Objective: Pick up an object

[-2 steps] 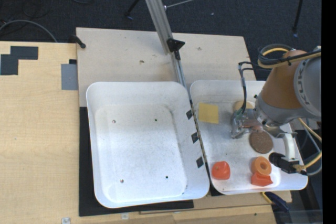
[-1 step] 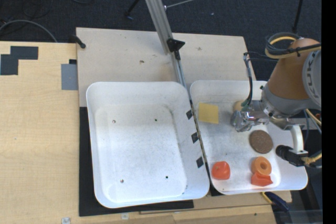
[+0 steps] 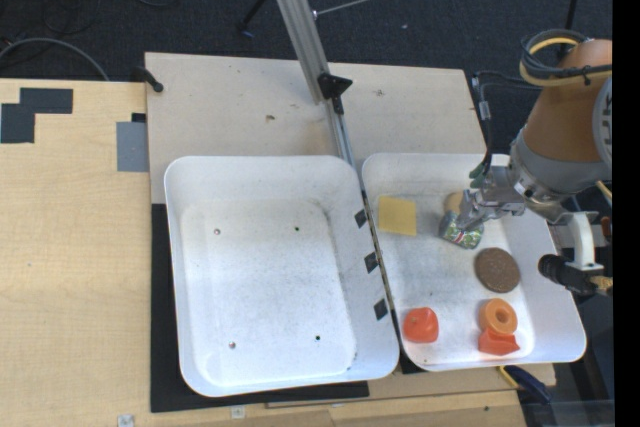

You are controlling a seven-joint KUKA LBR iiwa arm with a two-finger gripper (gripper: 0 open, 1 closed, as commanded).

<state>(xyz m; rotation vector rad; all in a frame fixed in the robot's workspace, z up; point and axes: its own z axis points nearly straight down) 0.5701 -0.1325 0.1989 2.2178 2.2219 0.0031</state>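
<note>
Bench with 2 white bins, right bin holding yellow block, brown disc

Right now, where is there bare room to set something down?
The whole left bin floor is bare. In the right bin, free patches lie below the yellow square and along the top edge. It is crowded around the gripper, brown disc and orange pieces.

The gripper hides part of a crumpled green packet; the arm runs off the right edge
</note>
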